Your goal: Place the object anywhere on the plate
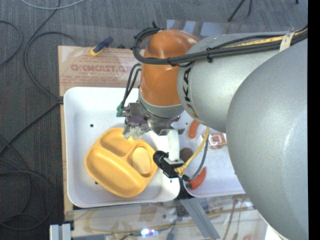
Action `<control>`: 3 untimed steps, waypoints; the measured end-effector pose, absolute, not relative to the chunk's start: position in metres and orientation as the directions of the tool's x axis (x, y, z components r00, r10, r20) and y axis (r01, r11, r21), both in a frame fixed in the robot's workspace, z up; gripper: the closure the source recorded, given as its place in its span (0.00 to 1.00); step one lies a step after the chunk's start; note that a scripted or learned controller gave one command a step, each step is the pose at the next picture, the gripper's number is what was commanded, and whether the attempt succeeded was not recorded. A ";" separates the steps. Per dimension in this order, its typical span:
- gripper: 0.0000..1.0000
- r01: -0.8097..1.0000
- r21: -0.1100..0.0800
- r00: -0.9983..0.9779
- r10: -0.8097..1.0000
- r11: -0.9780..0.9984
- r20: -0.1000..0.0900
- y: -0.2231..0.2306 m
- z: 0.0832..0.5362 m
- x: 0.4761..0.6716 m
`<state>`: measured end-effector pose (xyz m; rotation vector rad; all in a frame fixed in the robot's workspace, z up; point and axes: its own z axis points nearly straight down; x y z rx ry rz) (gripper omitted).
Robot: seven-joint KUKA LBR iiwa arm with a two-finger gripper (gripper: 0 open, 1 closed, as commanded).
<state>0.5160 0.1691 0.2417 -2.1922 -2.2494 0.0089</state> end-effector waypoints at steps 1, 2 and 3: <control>1.00 0.977 -0.004 0.214 0.977 -0.214 -0.005 0.077 0.250 0.484; 1.00 0.830 -0.002 0.558 0.830 -0.558 -0.008 0.114 0.219 0.515; 1.00 0.974 -0.009 0.224 0.975 -0.224 -0.004 0.133 0.127 0.510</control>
